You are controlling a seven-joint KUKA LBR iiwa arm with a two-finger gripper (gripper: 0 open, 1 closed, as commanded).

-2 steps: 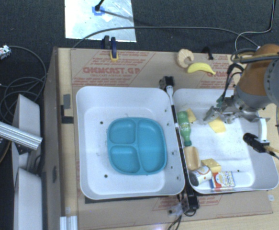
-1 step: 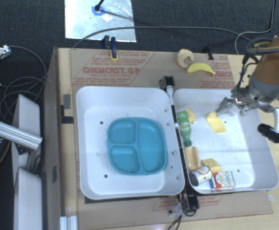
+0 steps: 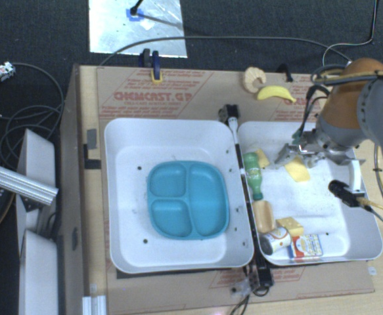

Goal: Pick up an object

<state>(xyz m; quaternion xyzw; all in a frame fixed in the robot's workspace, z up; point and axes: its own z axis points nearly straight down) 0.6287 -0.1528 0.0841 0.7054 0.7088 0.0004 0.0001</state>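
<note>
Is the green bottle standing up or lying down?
Lying down. The green plastic bottle lies on its side in the right white bin, along the bin's left wall, its white cap end pointing toward the far edge.

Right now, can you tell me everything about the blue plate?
The blue plate is a light blue, plastic-looking tray with rounded corners. Raised ridges split it into three sections: two smaller ones along the top and a wide one below. It lies flat, slightly turned, in the middle of the left bin, resting on its white floor. Nothing sits on it, and nothing else touches it.
</note>
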